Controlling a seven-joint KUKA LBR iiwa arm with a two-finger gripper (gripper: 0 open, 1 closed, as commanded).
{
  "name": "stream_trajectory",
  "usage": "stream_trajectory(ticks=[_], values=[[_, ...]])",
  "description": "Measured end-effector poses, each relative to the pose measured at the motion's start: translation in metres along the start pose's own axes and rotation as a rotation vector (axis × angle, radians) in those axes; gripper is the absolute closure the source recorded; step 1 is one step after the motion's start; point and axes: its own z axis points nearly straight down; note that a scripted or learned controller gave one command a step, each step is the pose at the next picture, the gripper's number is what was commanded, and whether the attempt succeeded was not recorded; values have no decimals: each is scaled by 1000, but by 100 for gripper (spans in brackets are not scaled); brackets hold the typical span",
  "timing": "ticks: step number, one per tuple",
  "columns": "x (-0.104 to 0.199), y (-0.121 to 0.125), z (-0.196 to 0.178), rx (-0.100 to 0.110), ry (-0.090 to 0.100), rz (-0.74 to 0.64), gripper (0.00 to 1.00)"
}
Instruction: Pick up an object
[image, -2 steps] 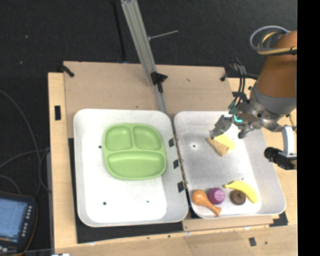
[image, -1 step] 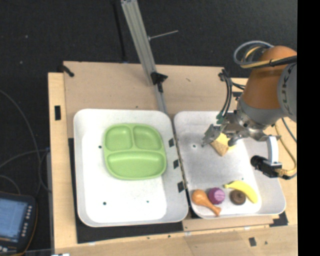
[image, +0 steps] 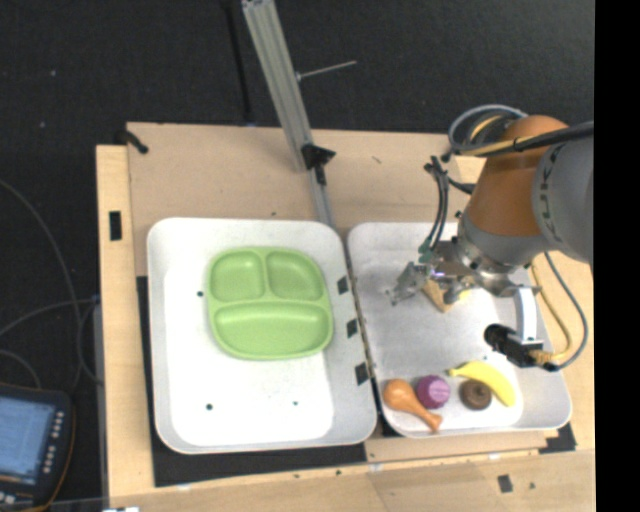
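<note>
Over the right bin (image: 400, 262), the gripper (image: 432, 283) hangs low by a tan block (image: 437, 294); jaw state unclear. Nothing visibly lifted; pick remains undone.

The arm (image: 520, 190) is cut off by the frame's edge at 3 o'clock, so its base is not seen. Part of the right bin (image: 400, 260) is covered by the arm's wrist towards 2 o'clock. At the gripper (image: 432, 283), a small tan object (image: 437, 294) is partly hidden by the metal parts, and its kind cannot be told; whether it is touched cannot be judged either. The far rim of the right bin is masked behind the orange band. At 8 o'clock, a screened device (image: 30, 440) is cropped by the frame's left edge.
</note>
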Motion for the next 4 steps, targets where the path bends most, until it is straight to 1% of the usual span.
stream_trajectory(ticks=[1, 2, 3, 4], values=[[2, 0, 63, 2, 1, 0, 0], [0, 2, 48, -6, 0, 7, 100], [-7, 4, 4, -9, 0, 4, 100], [-6, 3, -61, -12, -1, -5, 100]])
